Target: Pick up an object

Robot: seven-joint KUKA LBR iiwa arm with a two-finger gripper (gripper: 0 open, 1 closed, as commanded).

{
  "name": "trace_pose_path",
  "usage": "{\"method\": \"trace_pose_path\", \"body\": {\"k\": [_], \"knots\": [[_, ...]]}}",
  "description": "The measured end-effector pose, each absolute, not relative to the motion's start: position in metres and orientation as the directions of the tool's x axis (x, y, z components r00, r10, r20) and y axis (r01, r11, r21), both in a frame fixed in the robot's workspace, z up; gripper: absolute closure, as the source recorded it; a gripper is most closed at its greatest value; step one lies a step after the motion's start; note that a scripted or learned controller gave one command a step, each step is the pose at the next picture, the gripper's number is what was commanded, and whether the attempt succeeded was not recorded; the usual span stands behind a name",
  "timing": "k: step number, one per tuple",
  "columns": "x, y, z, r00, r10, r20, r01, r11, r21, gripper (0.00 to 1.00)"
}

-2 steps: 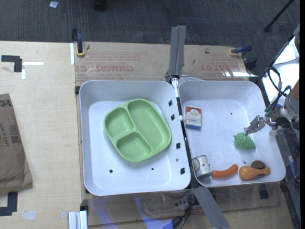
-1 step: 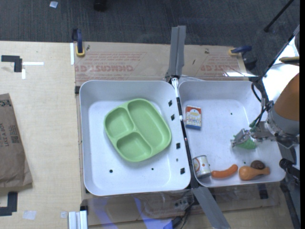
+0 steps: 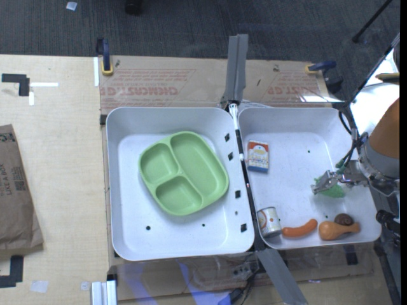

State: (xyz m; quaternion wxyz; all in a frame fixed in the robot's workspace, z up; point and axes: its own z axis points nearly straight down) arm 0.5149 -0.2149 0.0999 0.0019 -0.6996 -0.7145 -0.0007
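Note:
In the right bin (image 3: 299, 122), my gripper (image 3: 325, 184) reaches in from the right edge and sits low over a small green object (image 3: 333, 192), which it partly hides. Whether it touches that object is unclear. Along the bin's front wall lie a tin can (image 3: 269, 222) on its side, an orange carrot-shaped piece (image 3: 299, 229) and a tan pear-shaped piece with a dark end (image 3: 339, 228). A small white, red and blue box (image 3: 257, 156) lies at the bin's left, well away from the gripper.
The left bin (image 3: 121, 189) holds a green divided plate (image 3: 183, 172). A grey divider post (image 3: 236, 68) rises behind the bins' shared wall. A brown paper bag (image 3: 16, 189) lies on the bench at far left.

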Motion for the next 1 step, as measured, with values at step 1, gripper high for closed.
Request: {"method": "trace_pose_path", "body": {"k": [1], "knots": [[0.4785,-0.1652,0.2726,0.075,0.997,-0.002,0.997,-0.075,-0.001,1.0]]}}
